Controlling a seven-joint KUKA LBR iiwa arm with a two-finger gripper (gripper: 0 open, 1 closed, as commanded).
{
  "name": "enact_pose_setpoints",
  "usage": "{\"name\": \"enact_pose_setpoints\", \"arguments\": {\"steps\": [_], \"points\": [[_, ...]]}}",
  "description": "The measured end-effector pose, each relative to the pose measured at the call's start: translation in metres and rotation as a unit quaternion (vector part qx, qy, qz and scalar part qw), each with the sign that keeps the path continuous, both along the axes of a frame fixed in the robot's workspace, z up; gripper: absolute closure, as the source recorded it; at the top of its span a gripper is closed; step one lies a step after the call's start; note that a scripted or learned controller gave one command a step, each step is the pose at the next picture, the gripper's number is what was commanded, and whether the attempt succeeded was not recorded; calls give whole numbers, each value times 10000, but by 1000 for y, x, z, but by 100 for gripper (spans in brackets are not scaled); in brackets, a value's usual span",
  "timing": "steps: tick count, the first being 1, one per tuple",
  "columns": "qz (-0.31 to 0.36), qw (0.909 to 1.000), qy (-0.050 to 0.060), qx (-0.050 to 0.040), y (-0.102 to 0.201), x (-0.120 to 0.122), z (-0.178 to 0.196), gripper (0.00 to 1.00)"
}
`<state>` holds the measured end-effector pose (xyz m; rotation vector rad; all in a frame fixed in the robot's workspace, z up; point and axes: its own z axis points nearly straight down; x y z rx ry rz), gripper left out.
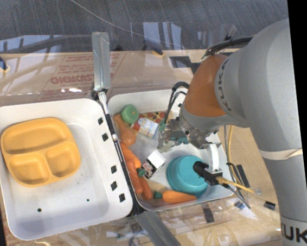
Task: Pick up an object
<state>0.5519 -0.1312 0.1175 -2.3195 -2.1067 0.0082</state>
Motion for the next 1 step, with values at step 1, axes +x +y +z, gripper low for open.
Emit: {"name": "enact_pose_setpoints", "arguments": {"steps": [1], "points": [[-1184,9930,-33,-15,34,71,-27,100]]}}
